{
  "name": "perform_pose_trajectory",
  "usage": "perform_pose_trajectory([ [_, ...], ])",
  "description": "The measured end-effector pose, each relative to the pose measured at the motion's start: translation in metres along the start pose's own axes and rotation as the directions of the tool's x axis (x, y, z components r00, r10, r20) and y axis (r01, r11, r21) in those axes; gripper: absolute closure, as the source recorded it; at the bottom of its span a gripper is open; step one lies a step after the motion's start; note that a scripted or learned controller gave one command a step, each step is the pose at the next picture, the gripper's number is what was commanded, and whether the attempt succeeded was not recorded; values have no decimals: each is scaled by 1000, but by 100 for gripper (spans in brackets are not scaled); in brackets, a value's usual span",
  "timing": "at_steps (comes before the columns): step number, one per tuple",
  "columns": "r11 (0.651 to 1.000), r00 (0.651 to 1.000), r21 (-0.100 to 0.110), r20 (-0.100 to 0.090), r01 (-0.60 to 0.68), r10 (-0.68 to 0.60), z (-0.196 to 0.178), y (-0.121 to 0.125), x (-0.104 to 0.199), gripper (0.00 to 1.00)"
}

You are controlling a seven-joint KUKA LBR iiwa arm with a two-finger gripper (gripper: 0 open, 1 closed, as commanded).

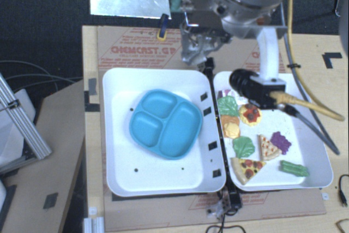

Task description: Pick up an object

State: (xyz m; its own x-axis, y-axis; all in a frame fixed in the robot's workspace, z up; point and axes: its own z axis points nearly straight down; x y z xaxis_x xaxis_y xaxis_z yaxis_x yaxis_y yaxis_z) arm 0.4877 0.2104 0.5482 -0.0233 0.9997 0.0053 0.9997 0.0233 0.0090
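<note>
We see the toy food, a pizza slice (246, 168), a lettuce leaf (244, 146), purple grapes (281, 142) and a green pickle (294, 168), in the white bin (312, 145) on the arm's side, well forward of the jaws. The jaws hang near the bins' far rim, and we cannot tell their opening. A blue plate (166, 123) sits in the other bin (117, 117).

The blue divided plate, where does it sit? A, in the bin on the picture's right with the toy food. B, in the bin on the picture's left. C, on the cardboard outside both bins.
B: the blue divided plate lies flat inside the left-side bin, while the pizza slice and other toy food sit in the right-side bin.
</note>
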Motion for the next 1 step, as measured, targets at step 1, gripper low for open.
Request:
perform_pose_trajectory([
  [1,1000,1000,9,6,-18,18,14,-1,24,100],
])
